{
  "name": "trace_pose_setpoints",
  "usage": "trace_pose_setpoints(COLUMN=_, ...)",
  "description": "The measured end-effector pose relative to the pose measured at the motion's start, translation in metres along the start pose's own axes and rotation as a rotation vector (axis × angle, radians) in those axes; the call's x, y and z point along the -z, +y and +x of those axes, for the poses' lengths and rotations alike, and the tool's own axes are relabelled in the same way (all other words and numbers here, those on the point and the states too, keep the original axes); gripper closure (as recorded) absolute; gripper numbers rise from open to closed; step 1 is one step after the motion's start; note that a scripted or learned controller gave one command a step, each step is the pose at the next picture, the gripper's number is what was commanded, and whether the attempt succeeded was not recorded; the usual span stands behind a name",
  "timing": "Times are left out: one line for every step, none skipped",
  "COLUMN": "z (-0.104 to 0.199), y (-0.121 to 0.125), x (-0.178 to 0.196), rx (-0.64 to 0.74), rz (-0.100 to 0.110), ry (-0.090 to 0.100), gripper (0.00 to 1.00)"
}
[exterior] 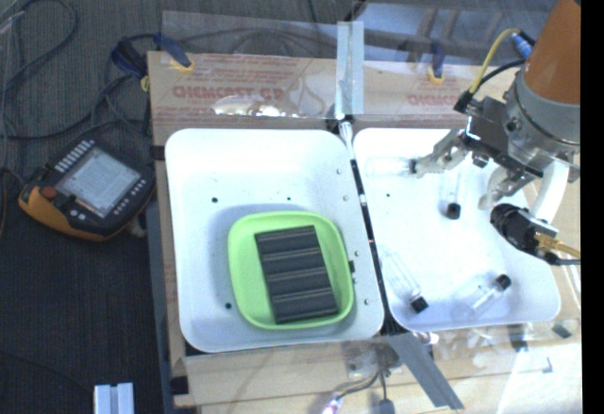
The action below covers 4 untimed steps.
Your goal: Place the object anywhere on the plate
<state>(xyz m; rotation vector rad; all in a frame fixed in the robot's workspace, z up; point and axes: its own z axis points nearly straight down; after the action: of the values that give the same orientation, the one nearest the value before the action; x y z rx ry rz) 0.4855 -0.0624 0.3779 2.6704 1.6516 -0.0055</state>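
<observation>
A green square plate (243, 247) sits in the left bin (193, 214), toward its front. A dark grey ribbed block (295, 273) lies flat on the plate, inside its rim. My gripper (464, 180) hangs over the back of the right bin (396, 148), well right of the plate. Its two pale fingers (432, 160) are spread apart with nothing between them, so it is open. A clear vial with a black cap (452, 199) lies on the bin floor just below the gripper.
Two more clear black-capped vials (408, 288) (487, 292) lie near the right bin's front. A metal strip (349, 73) and cardboard (236, 87) stand behind the bins. A teach pendant (90, 186) and cables lie on the floor at left.
</observation>
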Motion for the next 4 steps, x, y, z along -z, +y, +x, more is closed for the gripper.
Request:
trace_pose_setpoints(z=-0.0003, y=0.0002, x=0.0, rx=-0.001, rz=-0.001, ry=0.0, gripper=0.0)
trace_pose_setpoints(z=-0.0004, y=0.0002, x=0.0, rx=-0.001, rz=-0.001, ry=0.0, gripper=0.0)
trace_pose_setpoints(z=-0.0004, y=0.0002, x=0.0, rx=-0.001, rz=-0.001, ry=0.0, gripper=0.0)
trace_pose_setpoints(z=-0.0004, y=0.0002, x=0.0, rx=-0.001, rz=-0.001, ry=0.0, gripper=0.0)
